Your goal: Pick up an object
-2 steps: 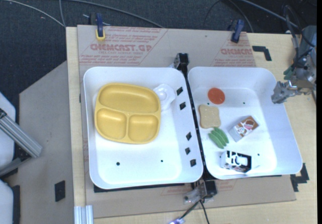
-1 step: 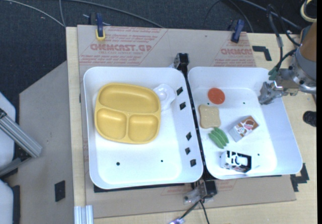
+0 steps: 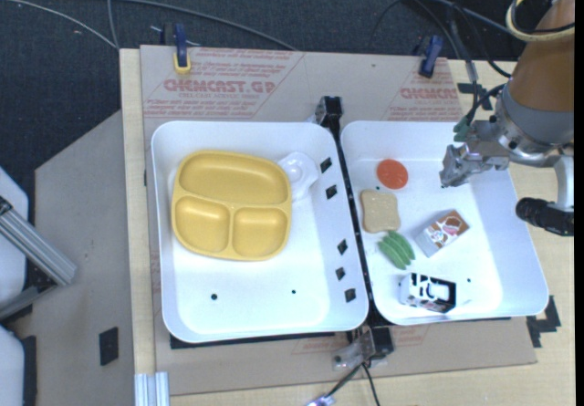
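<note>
Whether the jaws of the grey two-finger gripper are spread or closed cannot be told; nothing is seen held. It is poised over the far part of the right shallow white bin, just right of the flat red round disc. The approach step is judged underway; a descent onto a chosen object is called for next. Red-printed brown cardboard is laid beneath the bins.

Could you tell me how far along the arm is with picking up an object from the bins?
Nothing looks picked yet. The red disc, bread slice, green piece and packet all lie in the right bin. The gripper hovers near that bin's far side with nothing visible between its fingers. Grasping and lifting remain.
</note>
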Controlling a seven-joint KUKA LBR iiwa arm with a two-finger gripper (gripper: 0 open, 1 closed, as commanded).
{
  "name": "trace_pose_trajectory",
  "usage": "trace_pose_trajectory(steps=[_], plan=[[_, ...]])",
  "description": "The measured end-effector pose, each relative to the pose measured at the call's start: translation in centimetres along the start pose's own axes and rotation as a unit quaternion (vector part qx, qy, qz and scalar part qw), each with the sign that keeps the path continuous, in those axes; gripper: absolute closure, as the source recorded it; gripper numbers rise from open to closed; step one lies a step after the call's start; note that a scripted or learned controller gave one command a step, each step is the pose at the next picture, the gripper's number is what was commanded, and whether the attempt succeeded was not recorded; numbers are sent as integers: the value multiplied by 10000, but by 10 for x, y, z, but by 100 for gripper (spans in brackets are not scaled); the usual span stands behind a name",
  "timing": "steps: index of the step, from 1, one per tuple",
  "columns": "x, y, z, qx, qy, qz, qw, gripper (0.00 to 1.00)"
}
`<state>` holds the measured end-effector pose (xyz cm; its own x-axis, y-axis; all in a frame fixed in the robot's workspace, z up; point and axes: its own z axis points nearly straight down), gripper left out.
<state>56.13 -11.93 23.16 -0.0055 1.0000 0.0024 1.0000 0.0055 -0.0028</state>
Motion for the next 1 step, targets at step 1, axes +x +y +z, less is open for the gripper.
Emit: trace_pose_trajectory(steps=[1], plan=[[63, 5, 1, 3, 4, -8, 10000, 100]])
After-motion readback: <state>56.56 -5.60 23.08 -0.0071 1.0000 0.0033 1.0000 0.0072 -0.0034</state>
